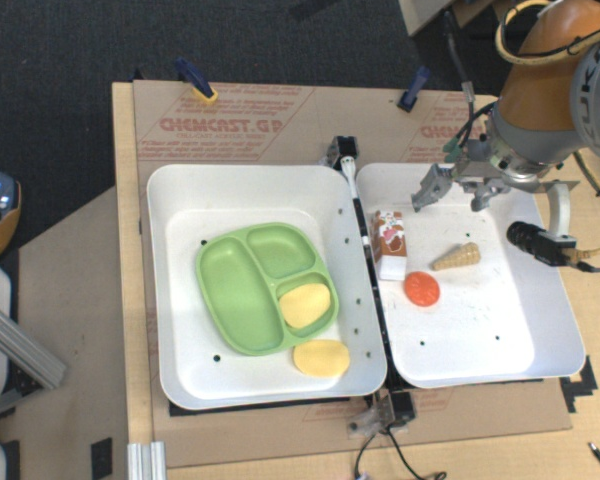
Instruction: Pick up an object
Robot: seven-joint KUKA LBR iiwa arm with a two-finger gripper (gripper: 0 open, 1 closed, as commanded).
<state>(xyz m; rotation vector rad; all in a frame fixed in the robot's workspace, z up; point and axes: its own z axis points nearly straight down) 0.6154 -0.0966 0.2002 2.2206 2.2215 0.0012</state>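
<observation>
Nearest the camera, two shallow white bins sit side by side on the bench: the left bin [170, 268] and the right bin [540, 338]. At the near end of the left bin lies one loose yellow oval piece [321, 357], just beside the near corner of one green divided tray [265, 286]. That tray has three compartments, and a second yellow piece [305, 304] lies in its near right compartment; the other two compartments hold nothing. Yellow pieces therefore number two.

Farther in, the right bin holds three things. One red-orange ball [421, 289] lies near the bin's left wall. One tan cone [457, 258] lies on its side just beyond and to the right of the ball, apart from it. One brown-and-white packet [389, 238] lies along the left wall, beyond the ball.

Farther still, my gripper [450, 188] hangs over the far end of the right bin, its two fingers spread apart with nothing between them. It is above and beyond the cone, touching none of the three things.

At the far edge, two blue clamps [196, 80] [414, 87] hold a cardboard sheet [280, 118] beneath the bins.
</observation>
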